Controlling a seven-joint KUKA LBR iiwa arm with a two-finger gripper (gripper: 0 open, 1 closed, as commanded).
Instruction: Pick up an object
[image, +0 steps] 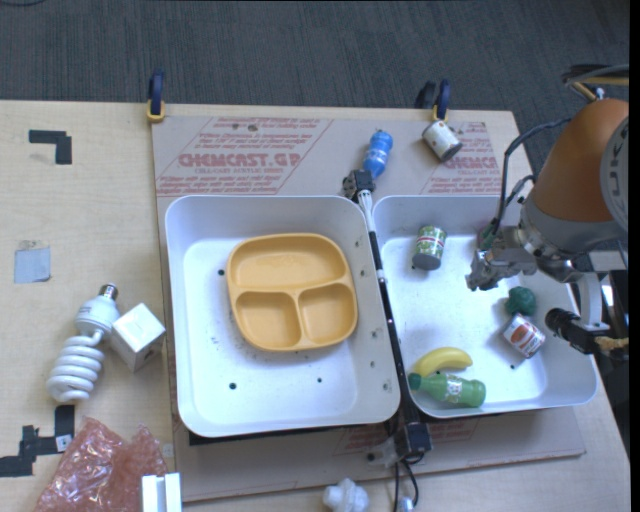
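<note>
The hand (487, 272) hung low over the right bin (570, 385), near its far right side, apparently in the approach step with nothing visibly taken; whether it stood wide or narrow could not be told. Candidates lay close: a green object (520, 299) and a small red-and-white can (524, 336) just beside it, a green-labelled can (430, 247) further left. A banana (443, 360) touching a green bottle (452, 390) crowded the near wall. The next move likely called for dropping squarely over one item. The left bin (190, 300) held a yellow tray (292, 290).
</note>
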